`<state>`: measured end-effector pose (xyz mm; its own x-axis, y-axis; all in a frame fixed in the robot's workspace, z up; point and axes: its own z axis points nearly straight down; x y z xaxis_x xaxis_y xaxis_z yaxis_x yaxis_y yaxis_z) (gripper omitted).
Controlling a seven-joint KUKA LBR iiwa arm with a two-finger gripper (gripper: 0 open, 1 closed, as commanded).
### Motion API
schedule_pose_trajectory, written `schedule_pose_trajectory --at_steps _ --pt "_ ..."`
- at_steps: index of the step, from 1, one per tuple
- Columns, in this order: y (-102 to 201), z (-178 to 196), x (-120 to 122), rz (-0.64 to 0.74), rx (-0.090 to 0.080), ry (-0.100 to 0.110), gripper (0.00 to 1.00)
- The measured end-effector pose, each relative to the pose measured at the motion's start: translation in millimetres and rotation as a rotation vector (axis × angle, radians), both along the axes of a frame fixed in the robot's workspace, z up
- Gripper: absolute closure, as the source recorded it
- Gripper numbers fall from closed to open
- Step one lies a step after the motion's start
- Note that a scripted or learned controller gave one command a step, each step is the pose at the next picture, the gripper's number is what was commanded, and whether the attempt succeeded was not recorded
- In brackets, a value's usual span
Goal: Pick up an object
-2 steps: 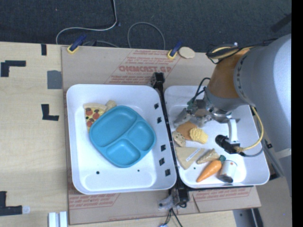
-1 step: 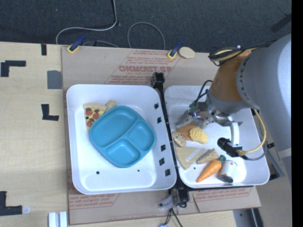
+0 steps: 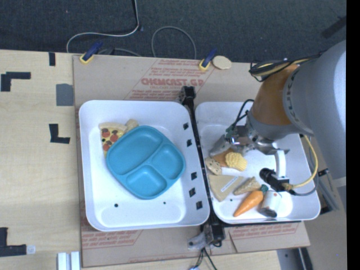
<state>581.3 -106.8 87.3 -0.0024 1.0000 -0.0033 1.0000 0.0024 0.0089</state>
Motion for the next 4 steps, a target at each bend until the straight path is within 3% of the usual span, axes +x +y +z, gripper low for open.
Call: schedule_pose_trajectory --at_steps 1,2,3,4 --pt "10 -1 15 -0.002 0.000 0.007 0.00" --pt "2 0 10 0.001 0.003 0.003 0.00" --pt "6 0 -9 -0.001 -0.001 0.000 0.00" --pt "4 -1 2 -0.002 0.004 0.010 0.00"
